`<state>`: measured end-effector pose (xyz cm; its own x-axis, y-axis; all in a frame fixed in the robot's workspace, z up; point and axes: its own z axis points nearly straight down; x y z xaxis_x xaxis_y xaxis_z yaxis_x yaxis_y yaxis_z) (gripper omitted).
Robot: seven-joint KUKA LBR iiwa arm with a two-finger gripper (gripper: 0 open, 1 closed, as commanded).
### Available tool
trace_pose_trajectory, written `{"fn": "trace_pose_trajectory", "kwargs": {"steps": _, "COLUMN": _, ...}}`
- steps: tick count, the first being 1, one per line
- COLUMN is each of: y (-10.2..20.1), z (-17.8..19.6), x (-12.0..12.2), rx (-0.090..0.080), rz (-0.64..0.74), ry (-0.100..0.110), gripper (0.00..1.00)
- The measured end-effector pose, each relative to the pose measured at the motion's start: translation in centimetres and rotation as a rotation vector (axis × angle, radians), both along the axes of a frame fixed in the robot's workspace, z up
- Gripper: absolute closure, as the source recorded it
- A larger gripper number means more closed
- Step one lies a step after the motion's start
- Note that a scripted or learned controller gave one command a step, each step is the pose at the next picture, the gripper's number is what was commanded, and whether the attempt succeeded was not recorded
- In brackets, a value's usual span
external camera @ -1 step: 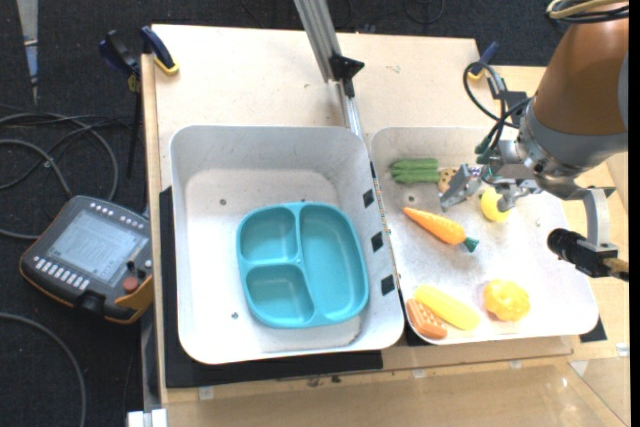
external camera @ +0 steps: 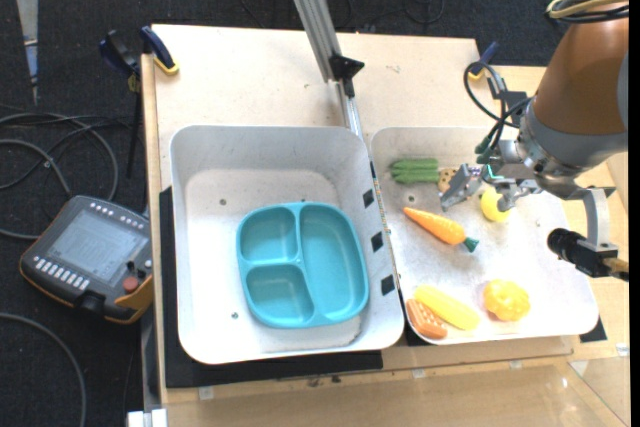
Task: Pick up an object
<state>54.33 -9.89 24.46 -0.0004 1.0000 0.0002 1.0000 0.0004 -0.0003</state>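
Ridged orange waffle piece (external camera: 426, 319), smooth yellow banana (external camera: 449, 308), tapered carrot (external camera: 437, 225), metal pincer (external camera: 458, 189) released, grasping nothing.

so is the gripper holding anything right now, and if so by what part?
Nothing is visibly held. The gripper hovers low in the right bin, between the green beans and a small yellow item, above the carrot. No object sits between its fingers.

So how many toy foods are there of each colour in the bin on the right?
Green: 1, the green beans
Orange: 2, the carrot and the orange waffle piece
Yellow: 3, the small yellow fruit by the pincer, the long yellow piece and the lumpy yellow one
Total: 6
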Motion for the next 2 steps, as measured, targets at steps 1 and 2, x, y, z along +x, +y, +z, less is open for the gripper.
{"fn": "trace_pose_trajectory", "kwargs": {"steps": 1, "y": 0.8, "z": -4.6, "x": -0.2, "rx": 0.001, "rz": 0.0, "ry": 0.006, "gripper": 0.0}}
{"fn": "trace_pose_trajectory", "kwargs": {"steps": 2, "y": 0.5, "z": -9.0, "x": -0.3, "rx": 0.001, "rz": -0.001, "ry": 0.006, "gripper": 0.0}}
